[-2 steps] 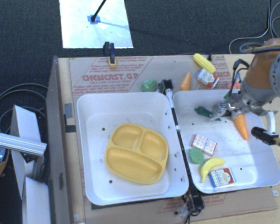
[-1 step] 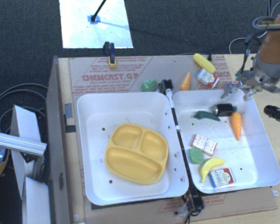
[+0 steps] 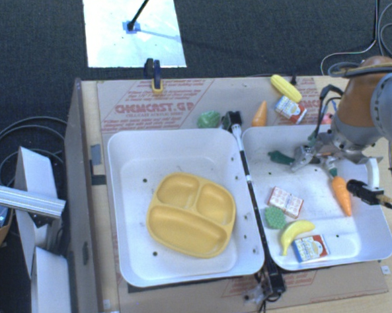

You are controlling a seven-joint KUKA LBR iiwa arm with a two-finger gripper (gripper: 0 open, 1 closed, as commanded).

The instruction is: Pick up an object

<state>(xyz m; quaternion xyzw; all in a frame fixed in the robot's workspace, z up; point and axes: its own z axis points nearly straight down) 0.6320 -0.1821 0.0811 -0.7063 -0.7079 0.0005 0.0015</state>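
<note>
Gripper point(image 3: 306, 156) is seen low over the upper part of the right bin point(image 3: 377, 241), reaching in from the right; whether its fingers are apart or together cannot be told, as the metal parts merge at this angle. No object is seen lifted, so the pick is judged not yet done. A dark green piece point(image 3: 280, 157) lies just beside the gripper on its left and is judged the likely target. An orange carrot point(image 3: 342, 196) lies near, below the wrist. Lower in the same bin are noted a small patterned box point(image 3: 285, 202), a green round piece point(image 3: 275, 217), a banana point(image 3: 296, 233) and a second box point(image 3: 310, 247). A yellow divided tray point(image 3: 191, 215) is recorded in the left bin point(image 3: 128, 190).
</note>
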